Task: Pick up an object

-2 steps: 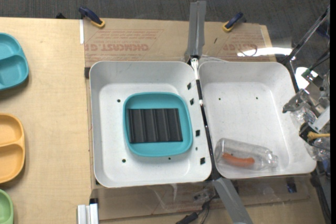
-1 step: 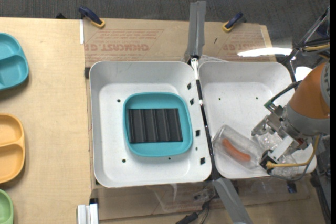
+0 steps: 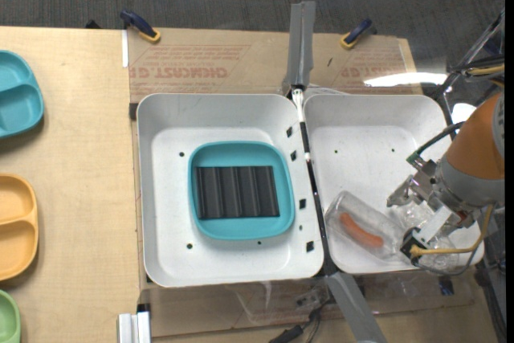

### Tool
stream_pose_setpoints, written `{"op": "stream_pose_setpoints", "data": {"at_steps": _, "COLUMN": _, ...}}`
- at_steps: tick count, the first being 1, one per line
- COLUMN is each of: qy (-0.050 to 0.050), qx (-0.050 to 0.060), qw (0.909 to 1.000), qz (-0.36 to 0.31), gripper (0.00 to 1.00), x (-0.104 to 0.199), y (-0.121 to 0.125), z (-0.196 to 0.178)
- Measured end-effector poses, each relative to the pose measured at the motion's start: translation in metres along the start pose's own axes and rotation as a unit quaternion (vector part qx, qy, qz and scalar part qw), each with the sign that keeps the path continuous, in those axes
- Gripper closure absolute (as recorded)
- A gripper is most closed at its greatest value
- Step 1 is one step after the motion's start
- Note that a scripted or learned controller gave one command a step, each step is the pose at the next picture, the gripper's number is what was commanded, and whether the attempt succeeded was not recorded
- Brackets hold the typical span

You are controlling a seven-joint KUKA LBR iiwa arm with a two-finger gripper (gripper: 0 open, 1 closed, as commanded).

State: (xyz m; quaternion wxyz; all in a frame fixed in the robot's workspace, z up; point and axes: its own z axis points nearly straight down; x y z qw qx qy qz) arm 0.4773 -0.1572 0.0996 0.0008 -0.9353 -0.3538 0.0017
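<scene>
here, seen from above at a slant, the right shallow white bin (image 3: 377, 124) holds the task's thing: a clear plastic bag with an orange, sausage-shaped item inside (image 3: 363, 229). it lies in the bin's near part, close to the front wall, well right of the divider between the two bins. the left shallow white bin (image 3: 161, 173) carries a teal tray with a dark ribbed insert (image 3: 239, 190), which lies apart from the action.

the grey arm with its orange band (image 3: 482, 149) reaches in from the right, and the hand (image 3: 422, 222) sits low over the right bin's near right corner. the key relation: the bag lies just to the left of the hand, near it or perhaps touching at its right edge; which of the two cannot be told. the orange item's long axis runs diagonally, from upper left to lower right, its lower end pointing toward the hand.

whether the hand is released or clenched cannot be told, since cables and wrist hardware clutter that spot. the bag's clear film blends with the white bin floor, so its outline is hard to trace, and its right end may be covered by the hand. on the counter's left edge, coloured divided plates (image 3: 16, 104) are cut off by the frame.
</scene>
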Motion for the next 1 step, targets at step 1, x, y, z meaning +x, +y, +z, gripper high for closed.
{"op": "stream_pose_setpoints", "data": {"at_steps": 1, "qy": -0.001, "qx": 0.000, "qw": 0.9982, "qz": -0.059, "gripper": 1.00, "x": 0.0893, "y": -0.0200, "z": -0.0909}}
